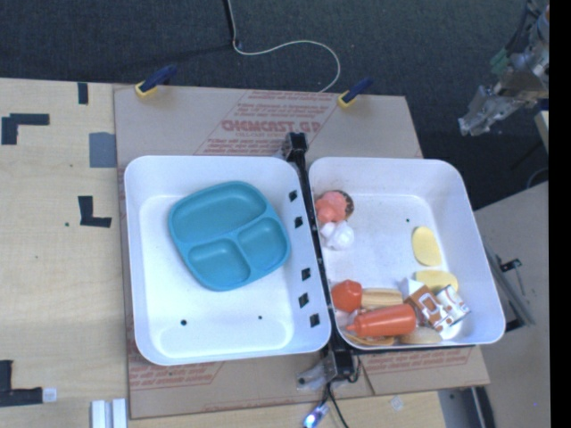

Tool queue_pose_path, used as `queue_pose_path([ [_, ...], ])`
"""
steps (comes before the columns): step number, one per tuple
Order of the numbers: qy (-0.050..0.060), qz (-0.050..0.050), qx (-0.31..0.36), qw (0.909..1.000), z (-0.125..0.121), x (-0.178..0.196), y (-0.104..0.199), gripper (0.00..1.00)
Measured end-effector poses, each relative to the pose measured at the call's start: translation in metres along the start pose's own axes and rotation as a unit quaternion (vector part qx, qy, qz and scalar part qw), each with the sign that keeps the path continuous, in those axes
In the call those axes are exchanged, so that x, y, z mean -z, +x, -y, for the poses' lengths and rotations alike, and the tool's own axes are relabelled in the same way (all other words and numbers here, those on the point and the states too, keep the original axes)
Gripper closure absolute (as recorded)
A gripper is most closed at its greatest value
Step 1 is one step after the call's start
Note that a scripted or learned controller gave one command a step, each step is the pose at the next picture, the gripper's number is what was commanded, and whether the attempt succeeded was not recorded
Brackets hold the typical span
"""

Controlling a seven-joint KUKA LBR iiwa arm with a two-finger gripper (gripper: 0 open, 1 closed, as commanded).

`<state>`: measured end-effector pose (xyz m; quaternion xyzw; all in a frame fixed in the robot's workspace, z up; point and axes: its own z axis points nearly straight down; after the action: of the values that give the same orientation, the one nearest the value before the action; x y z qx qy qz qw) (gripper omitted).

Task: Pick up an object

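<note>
The end effector [501,96] hangs up at the far right, well off past the right bin [464,194] and over the dark floor, touching nothing. It's blurred and small out there, so I cannot tell how wide it stands or whether it has hold of anything.

Down in the right bin, the objects wait. A pink and white toy [333,217] sits against the left wall, near the divider. A yellow oval piece [427,246] lies toward the right wall, with another yellow piece [435,280] just nearer. Along the near wall there's a crowded heap: a red pepper-like toy [347,295], an orange carrot-like piece [385,321] and a small red and white box [437,308], all touching or nearly so.

The left bin [147,239] carries a blue divided plate [229,234], lying flat.

On the cardboard sheet [259,123] under the bins, red print reads "CHEMCAST", seen upside down; the smaller lines beneath it are too faint to read.
</note>
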<state>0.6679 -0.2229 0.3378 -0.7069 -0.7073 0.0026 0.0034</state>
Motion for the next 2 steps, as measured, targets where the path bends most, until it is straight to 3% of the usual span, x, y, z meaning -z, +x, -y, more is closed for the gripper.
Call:
queue_pose_path([
  [1,-0.002,0.001,-0.001,1.0,0.061,-0.006,-0.001,1.0],
  [2,0.0,0.0,0.001,1.0,-0.001,-0.09,0.001,1.0],
])
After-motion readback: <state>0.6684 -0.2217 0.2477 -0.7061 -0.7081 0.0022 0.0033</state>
